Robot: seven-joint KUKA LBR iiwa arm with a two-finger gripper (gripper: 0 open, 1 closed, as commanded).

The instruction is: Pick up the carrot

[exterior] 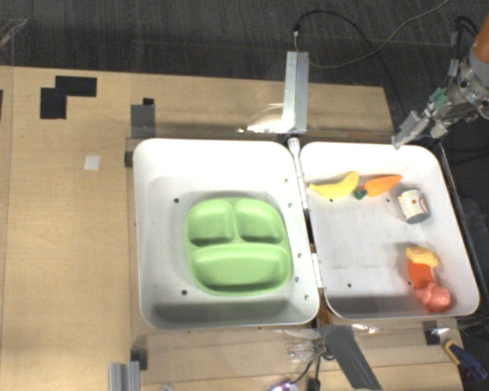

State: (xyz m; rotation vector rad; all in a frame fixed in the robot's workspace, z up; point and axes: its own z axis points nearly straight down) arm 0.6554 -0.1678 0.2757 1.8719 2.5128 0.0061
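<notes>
The carrot (381, 185) is orange with a small green top and lies near the back of the right bin (375, 296), pointing right. A yellow banana (336, 186) lies just left of it, almost touching its green end. My gripper (414, 127) hangs above the back rim of the right bin, up and to the right of the carrot and well apart from it. Its fingers look spread, with nothing between them.
A silver can (413, 204) lies right of the carrot. An orange and yellow toy (423, 265) and a pink one (434, 297) sit in the bin's front right corner. The left bin (159, 177) holds a green divided plate (238, 245). A metal post (297, 96) stands behind the bins.
</notes>
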